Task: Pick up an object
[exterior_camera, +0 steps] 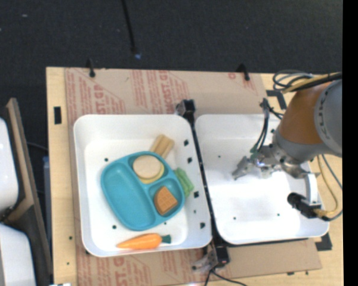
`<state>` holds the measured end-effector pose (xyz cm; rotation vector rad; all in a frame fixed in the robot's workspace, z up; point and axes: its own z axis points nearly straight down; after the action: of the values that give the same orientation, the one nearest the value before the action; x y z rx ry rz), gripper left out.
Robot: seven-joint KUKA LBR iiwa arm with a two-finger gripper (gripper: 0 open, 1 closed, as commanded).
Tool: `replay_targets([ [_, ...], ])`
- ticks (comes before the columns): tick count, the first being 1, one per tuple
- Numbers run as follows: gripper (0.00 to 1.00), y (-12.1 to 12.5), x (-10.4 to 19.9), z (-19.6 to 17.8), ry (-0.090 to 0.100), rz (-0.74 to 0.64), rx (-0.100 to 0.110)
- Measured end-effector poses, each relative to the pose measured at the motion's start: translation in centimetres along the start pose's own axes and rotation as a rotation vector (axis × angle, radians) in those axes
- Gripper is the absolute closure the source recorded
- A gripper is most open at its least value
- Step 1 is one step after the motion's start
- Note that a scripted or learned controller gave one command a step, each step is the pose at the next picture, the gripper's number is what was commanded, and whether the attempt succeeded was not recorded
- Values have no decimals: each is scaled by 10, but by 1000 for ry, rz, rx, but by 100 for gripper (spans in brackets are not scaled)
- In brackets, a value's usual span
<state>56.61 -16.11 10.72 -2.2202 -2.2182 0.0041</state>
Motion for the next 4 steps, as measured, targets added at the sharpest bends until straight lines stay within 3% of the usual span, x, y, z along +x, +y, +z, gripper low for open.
replay_targets([
  [1,100,2,-1,-13,0,1,-6],
  [4,100,1,-2,-181,-2,-1,-11],
])
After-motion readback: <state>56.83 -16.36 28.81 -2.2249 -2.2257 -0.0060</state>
